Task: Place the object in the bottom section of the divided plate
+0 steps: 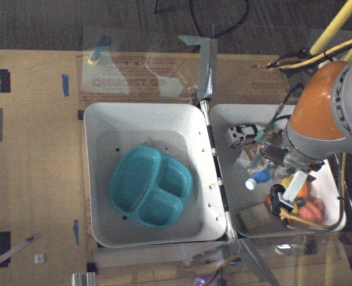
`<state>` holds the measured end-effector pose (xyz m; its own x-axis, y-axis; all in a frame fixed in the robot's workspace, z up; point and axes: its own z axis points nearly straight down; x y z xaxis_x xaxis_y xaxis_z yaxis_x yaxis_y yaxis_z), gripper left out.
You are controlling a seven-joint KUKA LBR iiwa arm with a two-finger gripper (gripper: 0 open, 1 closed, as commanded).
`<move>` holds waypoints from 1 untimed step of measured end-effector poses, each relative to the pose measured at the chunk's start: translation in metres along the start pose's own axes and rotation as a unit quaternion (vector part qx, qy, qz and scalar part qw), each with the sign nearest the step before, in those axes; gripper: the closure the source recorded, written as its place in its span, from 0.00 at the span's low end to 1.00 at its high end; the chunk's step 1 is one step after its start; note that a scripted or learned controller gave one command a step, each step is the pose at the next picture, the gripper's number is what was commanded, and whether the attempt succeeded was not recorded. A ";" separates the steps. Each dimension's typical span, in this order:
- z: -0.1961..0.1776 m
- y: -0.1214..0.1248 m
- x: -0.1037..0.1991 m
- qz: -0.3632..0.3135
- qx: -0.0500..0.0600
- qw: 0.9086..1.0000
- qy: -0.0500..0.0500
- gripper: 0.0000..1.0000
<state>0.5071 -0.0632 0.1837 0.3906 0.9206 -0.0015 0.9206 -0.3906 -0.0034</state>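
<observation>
A teal divided plate (150,186) lies in the left bin (98,136), with one long section on its left and two smaller ones on its right. My gripper (264,159) hangs low over the middle of the right bin (223,177), reaching in from the right. Just below it lies a small blue object with a white end (256,179). A black-and-white toy cow (239,136) lies just to the gripper's upper left. I see nothing held in the gripper.
In the right bin a grey-brown rough pad (256,217) lies at the front. A pink object (311,211) and an orange one (304,189) sit at the front right under the wrist. A metal divider (214,159) separates the bins.
</observation>
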 end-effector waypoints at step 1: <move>0.000 -0.012 0.098 -0.125 -0.002 0.992 0.000 1.00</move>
<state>0.5340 0.0321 0.1838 0.1492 0.9888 -0.0010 0.9888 -0.1492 0.0006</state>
